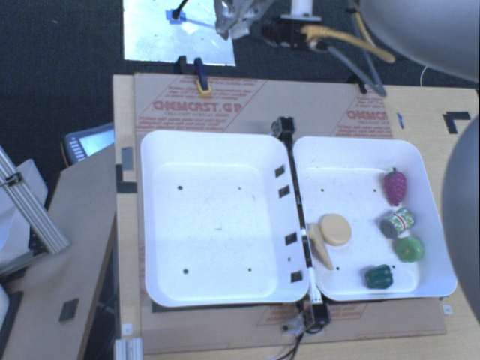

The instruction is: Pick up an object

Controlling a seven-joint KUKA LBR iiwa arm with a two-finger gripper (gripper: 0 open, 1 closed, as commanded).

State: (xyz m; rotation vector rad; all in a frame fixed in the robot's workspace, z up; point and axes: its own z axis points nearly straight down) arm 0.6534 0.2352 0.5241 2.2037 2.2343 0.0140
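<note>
Camera view is showing the pincer (238, 10) hanging high, grip state unreadable; the green pepper (379, 277) hugging the bin wall (435, 201) is risking a miss.

A brown sheet (247, 100) printed with red "CHEMCAST GP" lettering covers the counter (124, 111), held at its far edge by a black-and-yellow clamp (201, 77). Beyond the counter, a shiny metal plate (154, 21) lies on dark carpet (52, 51). At left, a slanted aluminium rail (30, 205) and a tilted screen (86, 145) stand beside a lower tan surface (75, 276).
</note>
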